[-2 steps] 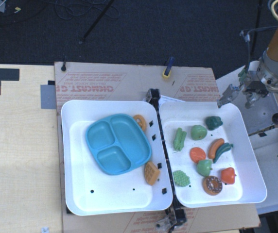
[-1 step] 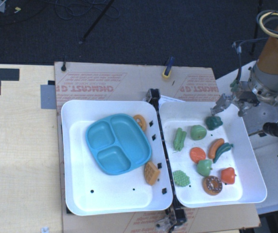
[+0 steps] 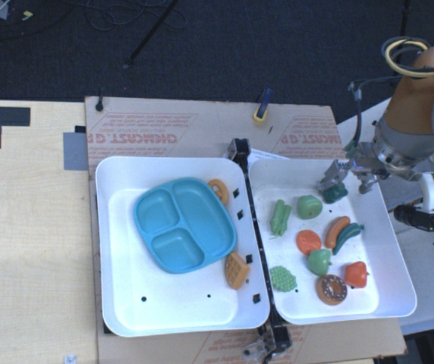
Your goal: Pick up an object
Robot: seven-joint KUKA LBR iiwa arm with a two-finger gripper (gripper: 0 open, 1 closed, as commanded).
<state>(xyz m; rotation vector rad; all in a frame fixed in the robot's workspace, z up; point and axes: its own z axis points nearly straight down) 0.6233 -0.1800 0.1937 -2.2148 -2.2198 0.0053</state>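
White bins sit side by side. The gripper point(image 3: 344, 179) hangs over the right bin point(image 3: 399, 279), pinching a small dark green toy point(image 3: 334, 192). Just below lie a green apple point(image 3: 309, 206), a pea pod point(image 3: 280, 217) and a carrot point(image 3: 336, 230). A blue tray point(image 3: 183, 224) lies in the left bin point(image 3: 118, 279).
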